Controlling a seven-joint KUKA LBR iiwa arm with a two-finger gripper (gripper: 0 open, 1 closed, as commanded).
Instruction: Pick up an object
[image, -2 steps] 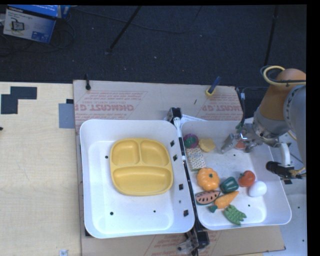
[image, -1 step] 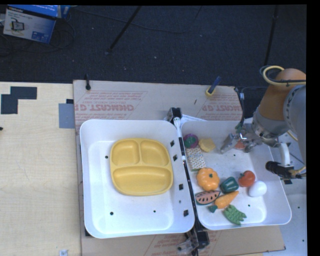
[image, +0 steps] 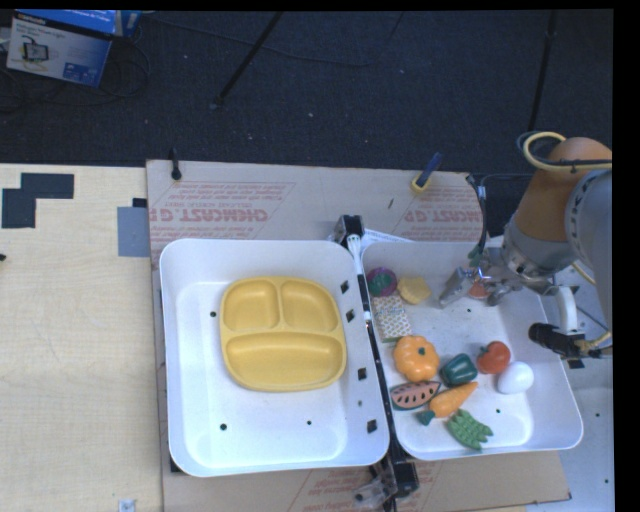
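The grey arm with the orange band (image: 555, 205) is reaching in from the right and is hanging over the upper part of the right shallow white bin (image: 560, 425). Its two-finger gripper (image: 462, 287) is sitting low over the bin floor, pointing left. How far the claw is parted cannot be told from this slant, and nothing is showing clearly between its tips. A small reddish patch is sitting just beside the gripper, too blurred to identify.

Toy food items are lying in the right bin. A round purple and green piece (image: 381, 281) is resting near the divider at the top, with a pale yellow rounded piece (image: 414, 291) just beside it, to the left of the gripper. A tan waffle-textured slab (image: 392, 318) is lying below those two. An orange toy pumpkin with a green stem (image: 416, 357) is sitting under the slab. A dark green toy pepper (image: 458, 370) is lying to the pumpkin's right, then a red toy tomato (image: 493, 357), then a white egg-shaped piece (image: 516, 378) near the right wall. A watermelon slice (image: 413, 396), an orange toy carrot (image: 449, 401) and a green leafy piece (image: 468, 430) are grouped at the front.

The left shallow white bin (image: 190, 420) is bearing a yellow plastic divided plate with three compartments (image: 283, 333), lying flat near its middle.
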